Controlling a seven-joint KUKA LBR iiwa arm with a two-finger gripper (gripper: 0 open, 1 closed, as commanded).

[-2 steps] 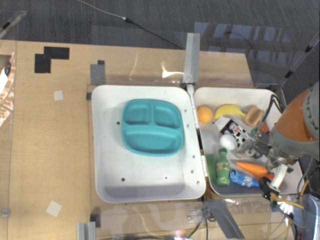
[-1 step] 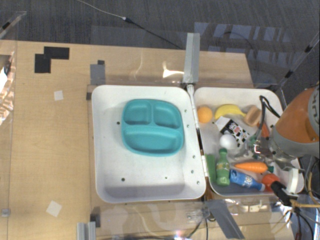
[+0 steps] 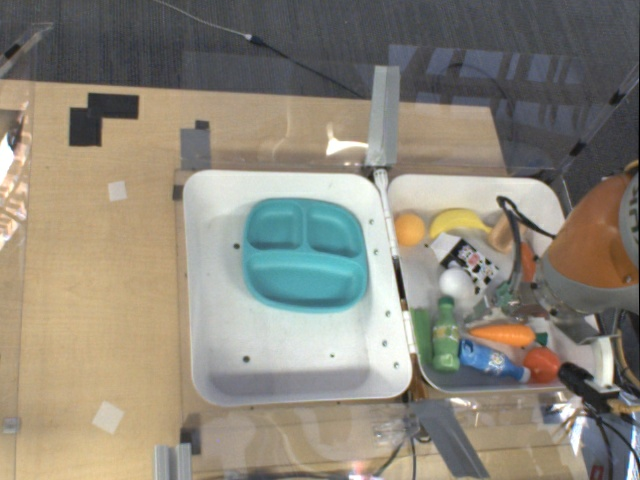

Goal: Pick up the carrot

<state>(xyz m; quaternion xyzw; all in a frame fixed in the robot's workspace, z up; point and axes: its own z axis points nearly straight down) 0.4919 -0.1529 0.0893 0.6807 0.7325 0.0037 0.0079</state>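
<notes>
Carrot (image 3: 503,335): one, orange, lying on its side near the front of the right bin (image 3: 548,200), its thick end towards the arm and its tip towards the green bottle.
Blue tube (image 3: 492,359): one, lying just in front of the carrot and about parallel to it, against the front wall.
Green bottle (image 3: 445,334): one, beside the carrot's tip, near the wall between the two bins.
Red piece (image 3: 545,363): one, reddish-orange, at the front right corner; I cannot tell what it is.
White ball (image 3: 455,283): one, behind the carrot towards the middle of the bin.
Black-and-white box (image 3: 470,258): one, tilted, just behind the white ball.
Banana (image 3: 458,220): one, yellow, near the back wall.
Orange (image 3: 409,229): one, round, left of the banana.
Gripper (image 3: 517,298): low over the right bin, just behind the carrot's thick end; from where I stand I cannot tell its state.
Arm (image 3: 598,248): one, its orange band over the bin's right side.
Left bin (image 3: 210,298): one, holding one teal divided plate (image 3: 304,254) with three compartments.
</notes>
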